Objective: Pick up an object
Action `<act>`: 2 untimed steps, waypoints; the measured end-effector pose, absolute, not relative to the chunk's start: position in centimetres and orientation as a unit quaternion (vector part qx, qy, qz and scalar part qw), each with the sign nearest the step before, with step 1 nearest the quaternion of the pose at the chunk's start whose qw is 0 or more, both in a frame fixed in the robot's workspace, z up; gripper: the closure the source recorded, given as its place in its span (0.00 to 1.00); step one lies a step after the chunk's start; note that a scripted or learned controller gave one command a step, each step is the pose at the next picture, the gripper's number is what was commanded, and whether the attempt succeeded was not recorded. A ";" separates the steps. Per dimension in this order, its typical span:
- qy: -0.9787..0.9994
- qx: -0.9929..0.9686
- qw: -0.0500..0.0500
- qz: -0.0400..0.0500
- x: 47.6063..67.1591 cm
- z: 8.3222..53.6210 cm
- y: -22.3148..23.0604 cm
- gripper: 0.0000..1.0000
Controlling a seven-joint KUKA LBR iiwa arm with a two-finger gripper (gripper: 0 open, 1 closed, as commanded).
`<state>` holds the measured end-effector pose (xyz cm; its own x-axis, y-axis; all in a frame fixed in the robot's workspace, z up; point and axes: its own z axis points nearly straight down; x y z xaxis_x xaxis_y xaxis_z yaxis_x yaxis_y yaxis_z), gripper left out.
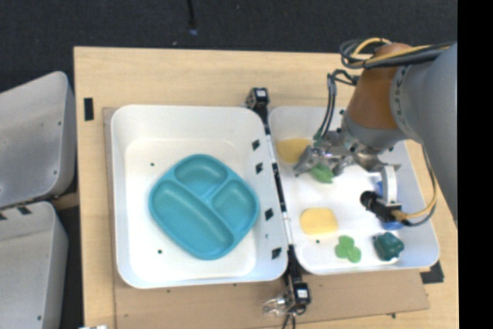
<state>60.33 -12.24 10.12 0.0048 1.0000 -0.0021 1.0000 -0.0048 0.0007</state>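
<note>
So over in the left white plastic bin (123, 166) there's a turquoise plastic divided plate (203, 204) sitting flat, taking up the middle of it, and nothing is going on around it. All the action is in the right white plastic bin (420, 254).

Working across that bin: a pale yellow rounded block (291, 149) is lying at about 10 o'clock, with a second yellow rounded block (318, 222) down at about 7 o'clock. A small bright green lumpy piece (348, 249) is sitting at about 6, and a dark teal chunky piece (388, 245) is near 5, just beside it.

The grey and orange arm is hanging over the top half of the bin, and its metal two-finger gripper (323, 162) is sitting right at a small green object (323, 174), just to the 3 o'clock side of the pale yellow block. That green bit looks like the pick target to me. Honestly I can't tell how far apart the jaws are or whether they've got it; the tip is a blurry tangle of metal.

If I were tuning this: I'd be centring the tip on the green piece, keeping it off the pale yellow block next door, then closing firmly before lifting straight up.

Hard to read: the wrist is covering the bin's far right part, and the green object is half hidden under the tip, so I can't make out its shape.
</note>
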 end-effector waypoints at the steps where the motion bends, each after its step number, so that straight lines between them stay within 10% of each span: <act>1: 0.704 0.711 0.002 0.000 60.4 11.1 -12.3 1.00; 2: 0.704 0.710 0.000 0.000 60.3 17.2 -12.7 1.00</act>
